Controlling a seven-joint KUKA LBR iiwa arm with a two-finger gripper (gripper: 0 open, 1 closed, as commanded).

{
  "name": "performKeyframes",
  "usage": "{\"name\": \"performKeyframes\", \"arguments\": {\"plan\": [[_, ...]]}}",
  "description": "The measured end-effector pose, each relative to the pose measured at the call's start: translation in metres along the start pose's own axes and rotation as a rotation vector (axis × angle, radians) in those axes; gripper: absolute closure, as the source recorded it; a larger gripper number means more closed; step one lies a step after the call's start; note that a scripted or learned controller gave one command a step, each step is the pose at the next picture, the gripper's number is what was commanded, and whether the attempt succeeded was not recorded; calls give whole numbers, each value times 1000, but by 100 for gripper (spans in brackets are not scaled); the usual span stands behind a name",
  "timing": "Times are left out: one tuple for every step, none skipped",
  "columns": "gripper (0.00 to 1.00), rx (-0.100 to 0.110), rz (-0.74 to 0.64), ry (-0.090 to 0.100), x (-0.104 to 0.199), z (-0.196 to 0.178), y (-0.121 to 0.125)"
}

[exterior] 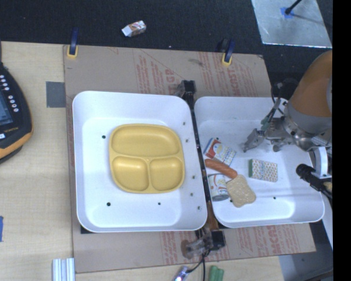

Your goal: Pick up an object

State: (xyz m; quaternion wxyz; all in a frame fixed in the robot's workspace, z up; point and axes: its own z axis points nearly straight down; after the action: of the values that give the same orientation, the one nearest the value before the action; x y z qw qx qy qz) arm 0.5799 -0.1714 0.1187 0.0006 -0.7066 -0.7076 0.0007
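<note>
A slice of bread point(240, 191) lies low in the right bin point(292, 212), touching a sausage point(221, 168). A yellow plate point(146, 157) fills the left bin point(88, 157). The gripper point(251, 140) hangs empty, jaws apart, over bare floor.

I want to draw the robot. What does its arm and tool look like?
The arm is round and chunky, grey with a big orange band above the wrist. Thin cables run along the wrist. The tool is small, grey metal, ending in thin fingers.
</note>
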Motion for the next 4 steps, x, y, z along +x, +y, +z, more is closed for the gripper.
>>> {"name": "performKeyframes", "arguments": {"plan": [[0, 0, -2, 2, 89, -74, 53], [0, -6, 0, 0, 61, 23, 16], [0, 1, 0, 0, 2, -12, -60], [0, 0, -2, 1, -40, 19, 37]]}}
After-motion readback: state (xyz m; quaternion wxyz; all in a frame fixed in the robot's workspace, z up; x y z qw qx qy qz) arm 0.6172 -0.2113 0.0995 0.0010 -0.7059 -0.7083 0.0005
